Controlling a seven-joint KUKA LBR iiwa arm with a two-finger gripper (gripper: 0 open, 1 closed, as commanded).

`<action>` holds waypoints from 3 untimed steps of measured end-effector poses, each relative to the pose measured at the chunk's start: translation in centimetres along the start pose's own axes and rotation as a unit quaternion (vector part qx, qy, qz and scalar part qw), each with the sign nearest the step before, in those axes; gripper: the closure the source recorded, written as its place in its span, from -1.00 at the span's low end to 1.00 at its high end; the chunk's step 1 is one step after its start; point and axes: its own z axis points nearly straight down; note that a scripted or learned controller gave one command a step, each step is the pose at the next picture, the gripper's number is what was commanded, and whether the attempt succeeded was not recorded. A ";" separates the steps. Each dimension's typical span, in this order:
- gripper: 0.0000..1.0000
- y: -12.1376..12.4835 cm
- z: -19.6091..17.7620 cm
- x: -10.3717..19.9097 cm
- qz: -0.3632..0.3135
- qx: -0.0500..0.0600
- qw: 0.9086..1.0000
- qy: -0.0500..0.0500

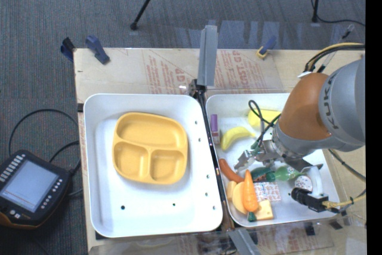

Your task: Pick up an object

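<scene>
Arm: I see the grey arm (325, 113) with its orange band reaching in from the right, over the right bin (239, 100).
Jaws: the gripper (249, 159) hangs low among the clutter; I cannot tell whether the jaws are apart or together.
Right bin contents: a banana (234, 136) near the middle, a carrot (249, 191) toward the front edge, a sausage (230, 170) just left of the gripper, a green item (271, 175) beside it.
Left bin (101, 200): holds a yellow divided plate (150, 147), flat.
Worktop (137, 68): both bins sit side by side on it.
</scene>
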 end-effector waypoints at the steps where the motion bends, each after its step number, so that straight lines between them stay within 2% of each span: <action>1: -1.00 -2.2 -1.3 1.6 -0.001 -0.027 1.000 -0.007; 2: -1.00 -3.5 -1.9 2.5 0.049 -0.040 0.998 -0.007; 3: 1.00 -3.5 -2.5 2.3 0.051 -0.038 0.998 -0.007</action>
